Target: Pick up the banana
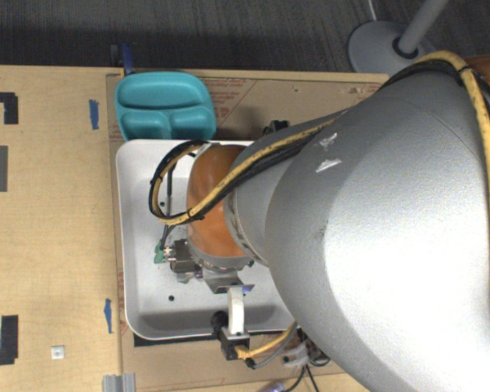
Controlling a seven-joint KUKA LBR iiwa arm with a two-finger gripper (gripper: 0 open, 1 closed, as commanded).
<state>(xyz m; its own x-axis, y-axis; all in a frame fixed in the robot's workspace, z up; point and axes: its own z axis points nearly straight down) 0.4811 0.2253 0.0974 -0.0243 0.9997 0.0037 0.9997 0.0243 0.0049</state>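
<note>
Banana: its place and long axis cannot be told, and by my judgement it lies under the broad grey arm (367, 219) with its orange band (208, 207), which covers much of the shallow white bin (139, 243); a teal moulded plastic tray (165, 109) sits just beyond that bin; the claw (198, 266) points down into the bin, spread or pressed together I cannot tell

Smooth white plastic bin (139, 243) — matt brown cardboard bench (49, 219).
</note>
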